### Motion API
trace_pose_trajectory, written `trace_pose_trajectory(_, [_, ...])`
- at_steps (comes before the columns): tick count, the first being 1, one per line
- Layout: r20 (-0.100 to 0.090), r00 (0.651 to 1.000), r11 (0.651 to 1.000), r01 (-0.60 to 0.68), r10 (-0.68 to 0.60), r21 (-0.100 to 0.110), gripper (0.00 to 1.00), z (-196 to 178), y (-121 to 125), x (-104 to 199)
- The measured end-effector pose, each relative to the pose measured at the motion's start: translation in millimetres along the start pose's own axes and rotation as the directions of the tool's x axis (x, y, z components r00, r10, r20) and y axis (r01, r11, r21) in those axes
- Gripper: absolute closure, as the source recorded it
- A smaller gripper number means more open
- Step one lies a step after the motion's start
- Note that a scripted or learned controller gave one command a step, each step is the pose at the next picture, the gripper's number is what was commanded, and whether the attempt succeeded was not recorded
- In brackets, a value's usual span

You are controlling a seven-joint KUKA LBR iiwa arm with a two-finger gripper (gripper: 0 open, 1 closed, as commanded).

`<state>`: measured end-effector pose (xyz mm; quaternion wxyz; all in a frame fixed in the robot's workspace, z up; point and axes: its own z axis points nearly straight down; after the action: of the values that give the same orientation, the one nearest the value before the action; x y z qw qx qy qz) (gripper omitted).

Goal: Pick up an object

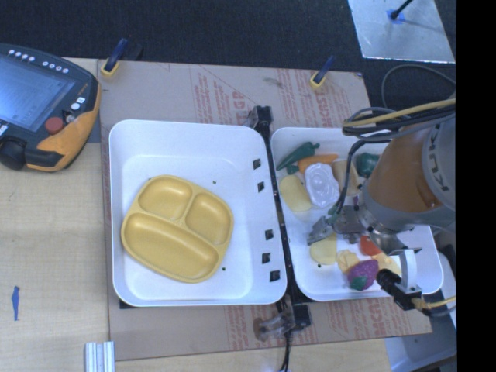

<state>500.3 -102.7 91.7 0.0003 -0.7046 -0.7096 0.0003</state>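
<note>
Cardboard-covered desk (pixel 194 91) is seen w/ two white bins at centre. Left bin (pixel 139 142) carries a yellow divided tray (pixel 177 227). Right bin (pixel 298 285) is packed w/ small toy foods: green pepper (pixel 297 156), pale yellow piece (pixel 294 194), clear wrapped item (pixel 320 184), purple-green piece (pixel 360 273). Tool (pixel 327 227) is seen low over that pile, center-right; its state can't be told. Teach pendant (pixel 43 107) lies upper left.

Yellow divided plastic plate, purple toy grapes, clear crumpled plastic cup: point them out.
Yellow divided plastic plate (pixel 178 227): camera view, centre ridge.
Purple toy grapes (pixel 361 270): camera view, middle of bunch.
Clear crumpled plastic cup (pixel 320 184): camera view, its side.
</note>
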Motion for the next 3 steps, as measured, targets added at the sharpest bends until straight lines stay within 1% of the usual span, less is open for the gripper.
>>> trace_pose_trajectory(1, [0.001,1.0,1.0,-0.001,0.001,-0.002,0.0,-1,43,-26])
trace_pose_trajectory(2, [-0.004,1.0,1.0,-0.004,0.004,0.009,0.0,1,-22,5])
trace_pose_trajectory(3, [0.003,1.0,1.0,-0.004,0.004,-0.004,0.0,-1,47,-57])
